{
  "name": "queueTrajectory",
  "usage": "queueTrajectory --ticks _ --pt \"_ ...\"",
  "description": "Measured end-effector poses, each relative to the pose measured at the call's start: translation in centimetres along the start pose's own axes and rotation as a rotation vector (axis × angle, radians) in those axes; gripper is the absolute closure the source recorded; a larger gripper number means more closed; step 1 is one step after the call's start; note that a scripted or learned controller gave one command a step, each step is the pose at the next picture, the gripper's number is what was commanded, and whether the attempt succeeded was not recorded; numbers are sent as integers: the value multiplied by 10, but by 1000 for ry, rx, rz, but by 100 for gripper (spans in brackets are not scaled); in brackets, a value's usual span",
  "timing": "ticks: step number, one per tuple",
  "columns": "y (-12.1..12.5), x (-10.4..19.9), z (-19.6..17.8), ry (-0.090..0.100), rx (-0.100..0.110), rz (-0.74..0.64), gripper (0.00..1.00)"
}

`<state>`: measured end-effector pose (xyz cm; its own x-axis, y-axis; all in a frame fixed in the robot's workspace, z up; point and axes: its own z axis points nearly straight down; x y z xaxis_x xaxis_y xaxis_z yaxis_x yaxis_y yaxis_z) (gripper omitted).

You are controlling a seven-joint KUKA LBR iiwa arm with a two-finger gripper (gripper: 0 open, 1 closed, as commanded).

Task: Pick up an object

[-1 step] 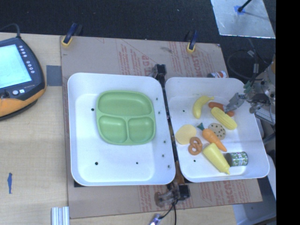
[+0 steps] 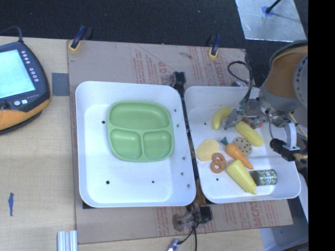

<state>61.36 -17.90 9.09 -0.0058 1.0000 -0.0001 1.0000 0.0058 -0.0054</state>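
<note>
The right white bin (image 2: 285, 192) holds several toy foods. A yellow banana (image 2: 220, 117) lies at its upper left, and a corn cob (image 2: 250, 134) sits just right of it. Below them are a carrot (image 2: 239, 155), a round speckled cookie (image 2: 243, 146), a pretzel (image 2: 218, 163), a pale yellow round piece (image 2: 207, 149), a yellow squash (image 2: 241, 176) and a small green-labelled can (image 2: 265, 178). My gripper (image 2: 242, 117) hangs low over the bin's upper part, between the banana and the top end of the corn cob. Nothing visibly sits in it.
The left white bin (image 2: 89, 187) holds a green divided plate (image 2: 140, 130). A teach pendant (image 2: 21, 85) lies on the bench at far left. The arm's grey body (image 2: 285, 82) and its cables cover the right bin's upper right corner.
</note>
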Motion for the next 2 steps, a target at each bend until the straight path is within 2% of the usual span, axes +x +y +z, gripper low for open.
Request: queueTrajectory --ticks 1,2 --pt "-41 25 -1 -1 -2 1 0" --pt "37 64 -1 1 -3 2 0"
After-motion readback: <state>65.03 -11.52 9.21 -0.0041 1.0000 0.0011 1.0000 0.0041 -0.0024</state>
